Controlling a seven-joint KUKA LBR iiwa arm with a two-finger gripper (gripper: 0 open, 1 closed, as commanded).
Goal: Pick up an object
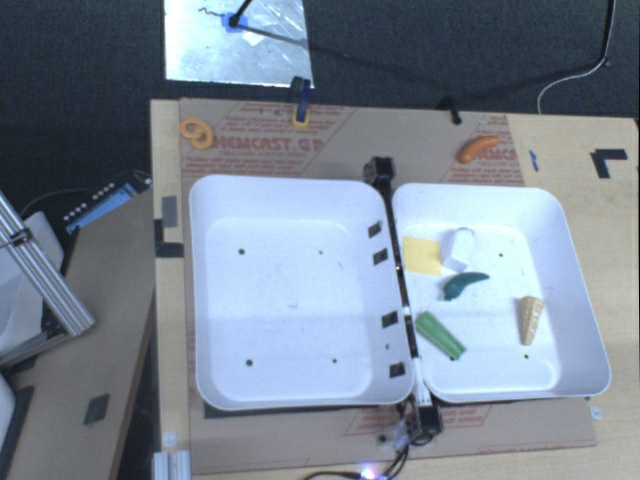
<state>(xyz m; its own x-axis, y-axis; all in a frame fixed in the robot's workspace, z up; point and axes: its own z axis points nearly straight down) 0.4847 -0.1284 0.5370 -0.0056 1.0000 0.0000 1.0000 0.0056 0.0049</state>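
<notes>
The right bin (575,268) holds several small objects. A yellow flat piece (421,256) lies near its left wall, with a white cup-like item (458,248) just to its right. Below them lies a dark teal curved piece (464,284). A green oblong block (440,335) rests toward the front left of that bin. A tan cone (529,318) sits at the right side.
The left bin (200,268) stands beside the right one, joined by black clips (385,258). On the bench behind lie an orange pretzel shape (197,132), an orange sausage-like toy (478,149) and a yellow-blue clamp (299,103). A metal frame (40,278) stands at far left.
</notes>
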